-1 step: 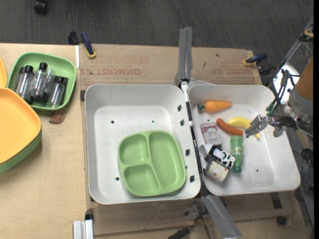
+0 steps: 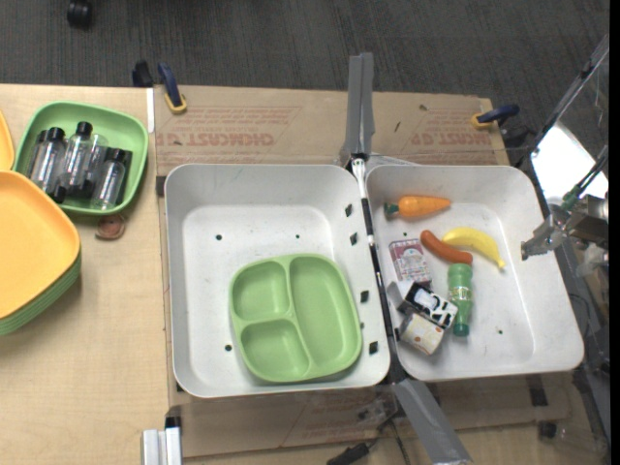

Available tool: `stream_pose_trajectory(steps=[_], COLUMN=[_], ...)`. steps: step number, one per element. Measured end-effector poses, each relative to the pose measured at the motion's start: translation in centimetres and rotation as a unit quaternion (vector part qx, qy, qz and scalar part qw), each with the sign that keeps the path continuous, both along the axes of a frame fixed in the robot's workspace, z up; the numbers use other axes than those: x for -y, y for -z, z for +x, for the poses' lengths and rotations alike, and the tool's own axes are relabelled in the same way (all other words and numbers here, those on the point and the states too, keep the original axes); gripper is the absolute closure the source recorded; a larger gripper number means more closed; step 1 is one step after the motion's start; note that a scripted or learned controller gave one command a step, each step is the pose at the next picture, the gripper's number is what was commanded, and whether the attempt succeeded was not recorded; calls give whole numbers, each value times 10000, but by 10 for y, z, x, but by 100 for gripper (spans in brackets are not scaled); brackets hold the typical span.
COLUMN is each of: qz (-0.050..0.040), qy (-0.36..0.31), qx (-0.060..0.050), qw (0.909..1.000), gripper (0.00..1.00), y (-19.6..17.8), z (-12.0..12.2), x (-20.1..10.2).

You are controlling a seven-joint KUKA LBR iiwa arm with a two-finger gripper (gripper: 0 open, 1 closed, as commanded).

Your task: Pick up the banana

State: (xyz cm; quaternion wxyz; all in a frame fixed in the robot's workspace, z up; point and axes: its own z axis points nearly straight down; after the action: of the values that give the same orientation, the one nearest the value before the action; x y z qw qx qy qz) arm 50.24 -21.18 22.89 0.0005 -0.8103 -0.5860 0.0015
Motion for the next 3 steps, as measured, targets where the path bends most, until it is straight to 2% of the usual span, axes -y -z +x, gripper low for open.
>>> stream_pose_trajectory(steps=[1, 2, 3], qz=[4, 5, 3], qy=[-275, -683, -677], qx=[8, 6, 3], qw=[9996, 9977, 9977], gripper=[0, 0, 100], y=[127, 138, 129], z=[21, 70, 69], x=[-34, -37, -36])
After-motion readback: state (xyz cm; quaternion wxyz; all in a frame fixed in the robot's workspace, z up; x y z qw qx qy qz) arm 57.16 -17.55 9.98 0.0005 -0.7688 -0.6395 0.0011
